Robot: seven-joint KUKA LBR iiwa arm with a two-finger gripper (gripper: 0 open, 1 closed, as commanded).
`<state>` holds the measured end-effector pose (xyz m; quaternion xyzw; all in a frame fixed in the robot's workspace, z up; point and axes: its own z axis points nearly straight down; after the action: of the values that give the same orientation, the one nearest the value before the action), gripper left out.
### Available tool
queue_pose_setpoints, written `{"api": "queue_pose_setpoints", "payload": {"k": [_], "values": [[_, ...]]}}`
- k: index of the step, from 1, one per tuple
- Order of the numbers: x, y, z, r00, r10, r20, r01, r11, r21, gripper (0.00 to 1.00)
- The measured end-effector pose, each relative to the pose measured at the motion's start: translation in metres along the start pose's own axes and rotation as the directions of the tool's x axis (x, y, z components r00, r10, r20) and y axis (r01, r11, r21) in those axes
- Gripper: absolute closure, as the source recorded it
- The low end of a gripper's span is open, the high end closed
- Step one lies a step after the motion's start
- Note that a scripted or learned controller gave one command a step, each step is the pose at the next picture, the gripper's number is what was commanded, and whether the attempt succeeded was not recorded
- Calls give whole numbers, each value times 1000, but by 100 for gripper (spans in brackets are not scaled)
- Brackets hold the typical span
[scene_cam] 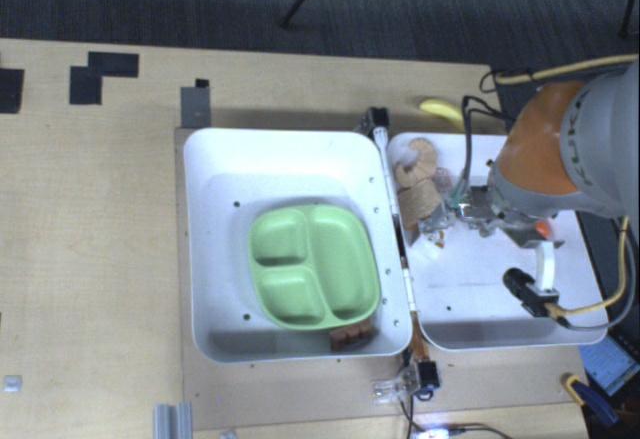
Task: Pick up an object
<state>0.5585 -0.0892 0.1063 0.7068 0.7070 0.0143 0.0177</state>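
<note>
A tan, lumpy soft object (417,177) lies in the upper left corner of the right bin (480,302), against the wall shared with the left bin. My gripper (437,222) reaches in from the right and sits low at the object's lower right edge, touching or nearly touching it. The wrist hides the gripper's tip. A green divided plate (313,264) rests in the middle of the left bin (215,227). A small brown object (350,335) peeks out beneath the plate's near edge.
A yellow banana-shaped item (440,109) lies on the bench behind the right bin. A black-tipped cable (530,292) hangs from the arm over the right bin's right side. Clamps sit between the two bins at the far and near ends.
</note>
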Motion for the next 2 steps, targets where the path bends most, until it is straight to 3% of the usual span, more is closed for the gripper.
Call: {"api": "queue_pose_setpoints", "payload": {"k": [1,2], "values": [[0,0,0,1000,0,0,0,1000,0,0],[2,6,16,1000,-3,-5,3,999,44,0]]}}
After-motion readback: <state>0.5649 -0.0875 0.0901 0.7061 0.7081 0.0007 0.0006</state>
